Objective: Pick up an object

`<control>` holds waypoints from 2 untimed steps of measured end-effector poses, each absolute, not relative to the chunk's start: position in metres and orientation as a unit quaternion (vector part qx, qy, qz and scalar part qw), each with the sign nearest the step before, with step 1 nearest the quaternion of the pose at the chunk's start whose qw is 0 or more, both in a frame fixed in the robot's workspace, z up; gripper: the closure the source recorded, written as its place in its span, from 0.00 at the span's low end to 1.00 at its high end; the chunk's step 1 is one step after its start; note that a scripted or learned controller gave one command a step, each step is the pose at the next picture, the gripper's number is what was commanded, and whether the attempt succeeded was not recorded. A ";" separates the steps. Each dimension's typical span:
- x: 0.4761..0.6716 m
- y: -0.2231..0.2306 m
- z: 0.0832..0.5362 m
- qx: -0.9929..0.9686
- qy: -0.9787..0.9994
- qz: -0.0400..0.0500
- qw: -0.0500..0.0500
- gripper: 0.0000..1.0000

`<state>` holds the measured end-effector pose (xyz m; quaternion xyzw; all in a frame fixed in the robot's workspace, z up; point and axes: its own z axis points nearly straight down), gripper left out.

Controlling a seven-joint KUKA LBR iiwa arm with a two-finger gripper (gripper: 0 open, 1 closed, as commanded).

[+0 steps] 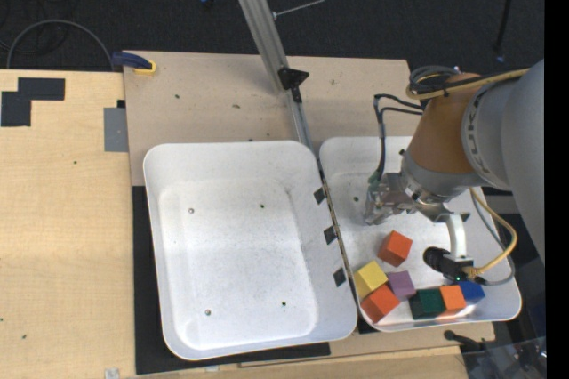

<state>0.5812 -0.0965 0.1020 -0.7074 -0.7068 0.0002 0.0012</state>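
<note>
Two white bins sit on a wooden bench; gripper hangs low in the right bin, jaw state unclear; orange cube lies just beside it, other cubes clustered near.

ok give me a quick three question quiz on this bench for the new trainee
1. True or false: all the coloured blocks lie in the right bin.
2. Which block lies nearest the gripper?
A. the yellow block
B. the lone orange block
C. the green block
3. Fill in: the purple block lies between the yellow block and the ___ block.

Key
1. True; the left bin holds no blocks.
2. B; it lies just below the gripper in the view, apart from the cluster.
3. Green.
</note>
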 end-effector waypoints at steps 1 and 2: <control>0.592 -0.036 0.195 -0.705 -0.709 -0.003 -0.001 1.00; 0.599 0.017 0.190 -0.706 -0.709 0.000 0.002 1.00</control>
